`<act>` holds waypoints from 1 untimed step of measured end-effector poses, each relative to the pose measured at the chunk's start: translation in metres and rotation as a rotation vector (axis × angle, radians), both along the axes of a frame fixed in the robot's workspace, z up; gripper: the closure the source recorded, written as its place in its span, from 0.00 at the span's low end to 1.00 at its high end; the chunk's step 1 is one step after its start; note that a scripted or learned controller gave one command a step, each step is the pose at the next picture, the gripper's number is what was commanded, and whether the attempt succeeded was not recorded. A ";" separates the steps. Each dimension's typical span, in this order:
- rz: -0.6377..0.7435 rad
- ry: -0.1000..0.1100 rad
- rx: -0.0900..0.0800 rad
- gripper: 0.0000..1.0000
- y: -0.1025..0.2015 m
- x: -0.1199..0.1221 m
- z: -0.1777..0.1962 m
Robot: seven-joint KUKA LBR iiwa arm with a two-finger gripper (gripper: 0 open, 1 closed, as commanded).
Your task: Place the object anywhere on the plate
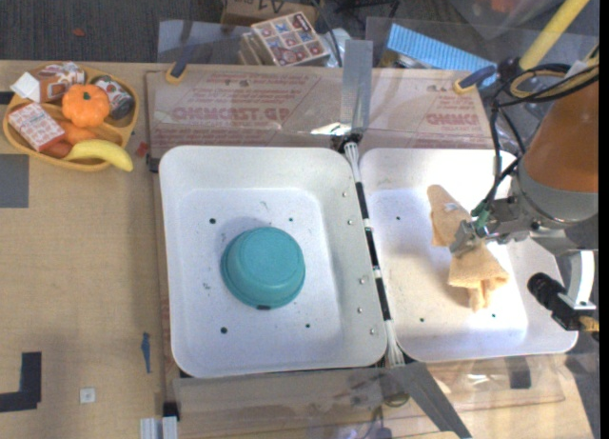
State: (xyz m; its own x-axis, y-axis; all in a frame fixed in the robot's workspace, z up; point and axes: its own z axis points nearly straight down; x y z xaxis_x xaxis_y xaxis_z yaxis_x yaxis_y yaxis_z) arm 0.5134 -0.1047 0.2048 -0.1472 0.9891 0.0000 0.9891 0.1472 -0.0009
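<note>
So the arm [557, 156] is reaching in from the right, grey with that big orange band, and it's hanging over the right bin [409, 328]. The gripper [473, 234] is sitting low over a tan, crumpled-looking object [476, 270] that's lying in the middle of that bin. Honestly it's looking like a folded cloth or a floppy toy, can't say which. One part of it is stretching toward the far side of the bin, the other part is bunching up on the near side, and the gripper is touching it right about where the two parts meet. Are the jaws apart or together, or clamped on the thing? I can't tell, the wrist and cables are blocking that bit.

The teal plate [264, 267] is sitting in the left bin [190, 189], roughly in the middle, looking more like an upside-down bowl from this angle. It's well apart from the tan object, with the divider between the two bins running between them.

Off in the far left corner of the tabletop [76, 266] there's a yellow tray [19, 129] carrying toy food: a banana [100, 152], a small orange pumpkin [86, 104] and some little boxes. Behind the bins a flattened cardboard sheet [247, 109] with red lettering is lying flat, and farther back there's a pile of clutter I can't make out well.
</note>
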 end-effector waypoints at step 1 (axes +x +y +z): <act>-0.003 0.000 -0.001 1.00 -0.002 0.001 0.018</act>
